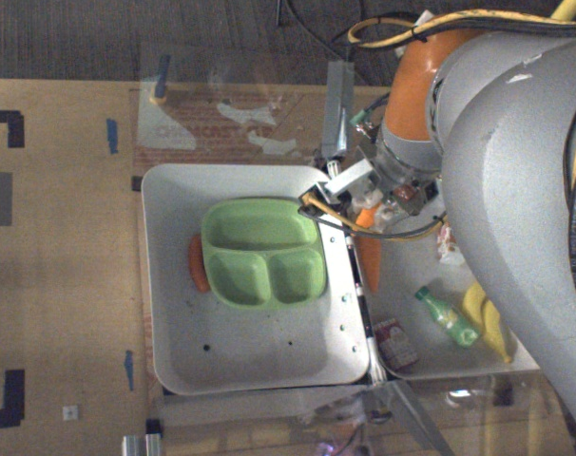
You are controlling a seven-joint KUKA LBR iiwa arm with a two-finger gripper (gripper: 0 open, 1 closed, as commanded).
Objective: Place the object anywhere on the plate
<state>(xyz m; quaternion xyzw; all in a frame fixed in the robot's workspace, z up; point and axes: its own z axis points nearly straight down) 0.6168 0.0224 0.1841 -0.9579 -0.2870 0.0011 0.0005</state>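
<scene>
at the lower edge of the frame you see metal brackets (388, 414) below the seam where the two bins meet, and the pale wooden bench (60, 283) spreads out to the left, marked with black tape corners (5, 399) and short strips of blue tape (128, 369). just above that, the left bin (259, 350) shows a scuffed white floor with a few dark specks. the green divided plate (264, 255) sits in its upper half, with an orange piece (198, 262) tucked against the plate's left rim. in the right bin (412, 264), toward the lower right of the frame, lie a dark packet (395, 342), a green bottle (448, 317) and a yellow banana (488, 321), partly hidden by the arm (516, 160). the orange object (370, 262) lies in the right bin along the wall between the bins, off the plate. its upper end runs up beneath the gripper (364, 207), which hangs over that wall by the plate's upper right corner. you cannot tell whether the pincer is wide, narrow or gripping anything, since wrist hardware and cables crowd it. further up, a worn clear sheet (221, 122) lies on the bench behind the left bin, with more blue tape at its corner. beyond the bench, along the top of the frame, is dark carpet (126, 17) with a black cable (307, 8) looped on it.
</scene>
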